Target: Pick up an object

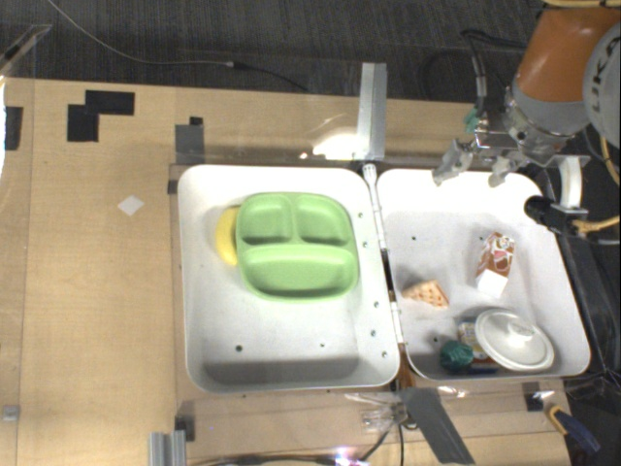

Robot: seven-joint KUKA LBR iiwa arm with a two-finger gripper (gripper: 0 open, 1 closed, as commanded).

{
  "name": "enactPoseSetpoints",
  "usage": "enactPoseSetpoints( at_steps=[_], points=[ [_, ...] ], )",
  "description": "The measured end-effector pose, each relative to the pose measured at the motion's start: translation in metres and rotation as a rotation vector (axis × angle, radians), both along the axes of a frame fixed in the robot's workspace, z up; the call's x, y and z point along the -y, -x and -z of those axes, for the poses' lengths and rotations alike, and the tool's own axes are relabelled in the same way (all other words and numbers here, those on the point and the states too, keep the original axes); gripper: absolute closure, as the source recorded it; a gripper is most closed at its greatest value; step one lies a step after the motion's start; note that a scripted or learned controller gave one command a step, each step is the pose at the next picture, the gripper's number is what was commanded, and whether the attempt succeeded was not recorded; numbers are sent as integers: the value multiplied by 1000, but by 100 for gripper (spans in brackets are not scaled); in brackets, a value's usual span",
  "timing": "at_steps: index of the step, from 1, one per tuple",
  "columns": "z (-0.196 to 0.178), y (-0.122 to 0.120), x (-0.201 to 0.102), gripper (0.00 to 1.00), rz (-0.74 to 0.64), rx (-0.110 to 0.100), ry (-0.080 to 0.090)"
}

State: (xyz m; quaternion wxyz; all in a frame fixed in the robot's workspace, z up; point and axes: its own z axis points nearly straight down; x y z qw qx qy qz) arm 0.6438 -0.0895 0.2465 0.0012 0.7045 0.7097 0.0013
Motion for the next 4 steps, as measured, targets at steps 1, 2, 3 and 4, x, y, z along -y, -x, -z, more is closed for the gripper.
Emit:
enactPoseSetpoints(
  at_steps=[1,2,3,4],
  points=[
    [84,46,30,0,-4,-1,0],
    [90,70,89,0,-77,0,1],
    [151,56,111,0,26,2,0],
    [139,54,111,100,23,8,2]
  ],
)
